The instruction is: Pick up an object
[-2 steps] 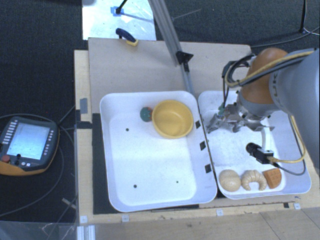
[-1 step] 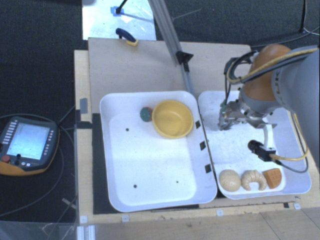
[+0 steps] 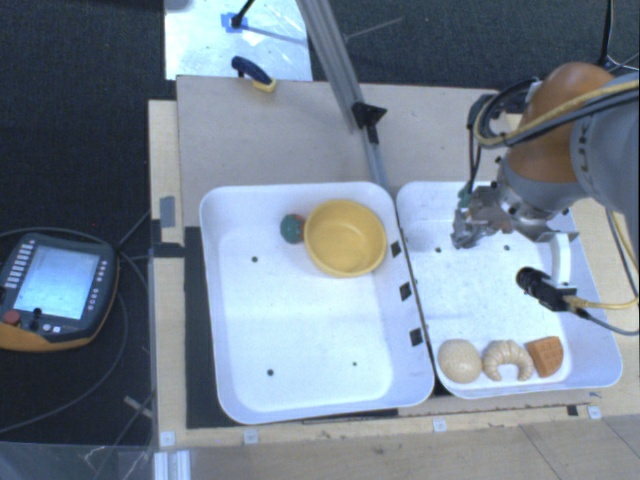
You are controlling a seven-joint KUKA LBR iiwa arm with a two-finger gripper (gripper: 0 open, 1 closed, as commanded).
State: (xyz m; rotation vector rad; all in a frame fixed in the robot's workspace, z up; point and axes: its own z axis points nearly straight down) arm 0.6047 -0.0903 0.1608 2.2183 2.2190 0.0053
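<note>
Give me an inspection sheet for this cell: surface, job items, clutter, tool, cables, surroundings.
Surface: bench bears left bin and right bin, side by side.
Job's things: yellow bowl and small dark green ball touching it, left bin's far end. Pale round bun, croissant, orange-brown piece in a row along right bin's near edge.
Clutter: nothing seen in the bins.
Tool: tool over right bin's far end, nothing seen between fingers; state unclear.
Cables: black and yellow cables loop at the wrist.
Surroundings: teach pendant on dark floor, left.
</note>
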